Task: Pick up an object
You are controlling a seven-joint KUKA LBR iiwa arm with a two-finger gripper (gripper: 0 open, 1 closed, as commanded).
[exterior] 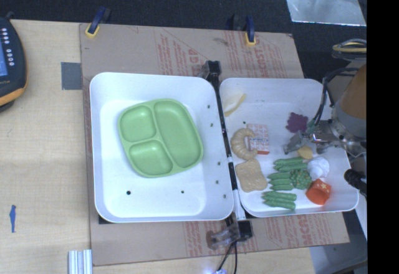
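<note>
Rightward, fingers [298,141] near bin wall [324,89].

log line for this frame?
phase: reach | gripper: over right bin, near purple piece | held: nothing visible | green tray: left bin

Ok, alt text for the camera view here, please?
The gripper is low in the right bin among toy food: a purple piece, croissant, bread slice, green beans, a white piece and a red piece. The left bin holds a green divided plate.
</note>
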